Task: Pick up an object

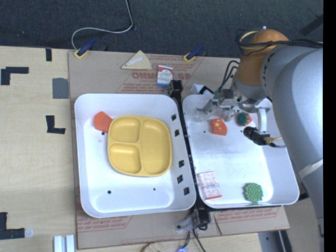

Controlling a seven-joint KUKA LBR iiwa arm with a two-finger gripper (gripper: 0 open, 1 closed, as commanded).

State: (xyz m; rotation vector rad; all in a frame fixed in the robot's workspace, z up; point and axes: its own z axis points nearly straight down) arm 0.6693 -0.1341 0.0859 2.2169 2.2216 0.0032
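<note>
My gripper (219, 106) hangs over the far part of the right bin (273, 161), below the arm's orange band (258, 56). Just beneath and in front of it lies a small red-orange strawberry-like toy (219, 126). To the gripper's right, close against the wrist, sits a small dark green object (242, 119). A green broccoli-like toy (253, 192) rests at the bin's near right corner. Near its front left lies a flat red-and-white packet (209, 185). I see nothing held by the gripper.
The left bin (89, 182) holds a yellow divided plate (140, 145) and an orange piece (102, 121) at its far left. Behind the bins on the cardboard lie a small red-and-white carton (165, 76) and a tan wedge (137, 61). The grey arm (302, 104) covers the right bin's right side.
</note>
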